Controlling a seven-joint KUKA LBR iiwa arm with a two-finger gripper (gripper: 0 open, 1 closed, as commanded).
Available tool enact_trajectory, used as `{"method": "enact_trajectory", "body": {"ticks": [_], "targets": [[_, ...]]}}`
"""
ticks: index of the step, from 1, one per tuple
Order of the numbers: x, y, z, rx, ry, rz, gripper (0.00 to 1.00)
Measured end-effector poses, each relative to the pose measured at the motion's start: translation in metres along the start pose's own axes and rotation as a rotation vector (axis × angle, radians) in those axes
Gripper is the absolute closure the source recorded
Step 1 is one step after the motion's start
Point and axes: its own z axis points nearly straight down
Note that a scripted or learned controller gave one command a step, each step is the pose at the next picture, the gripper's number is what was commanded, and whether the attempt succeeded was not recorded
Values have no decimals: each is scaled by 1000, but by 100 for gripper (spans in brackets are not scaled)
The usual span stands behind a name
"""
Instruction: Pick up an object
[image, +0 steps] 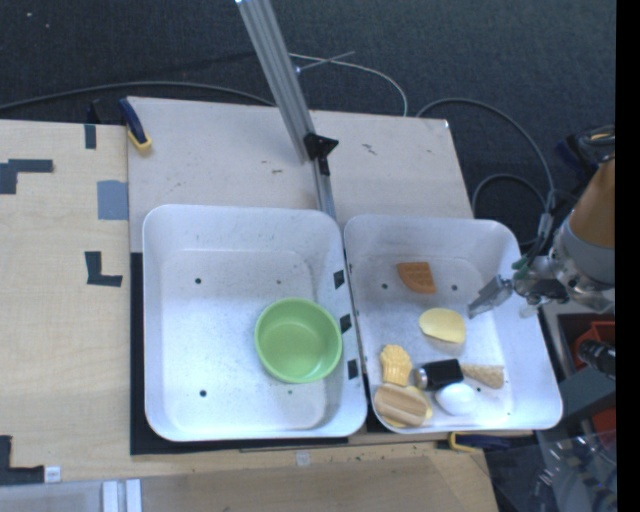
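Wooden tabletop (60, 300) carries two bins; the right bin (525, 395) holds a yellow oval piece (442, 325), probably light, smooth and stiff, best pinched across its width. Gripper (490, 296) hovers just right, grip state unclear.

Even, fairly bright overhead light falls on the two shallow white plastic bins (246, 222), which look slightly washed out. Shadows are soft and short. The picture is grainy and mildly blurred, with dim corners.

Pincer (487, 297) hovers over right bin (520, 330) near yellow piece (442, 325).
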Motion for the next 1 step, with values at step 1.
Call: {"method": "enact_trajectory", "body": {"ticks": [1], "targets": [[0,0,0,0,0,0,0]]}}
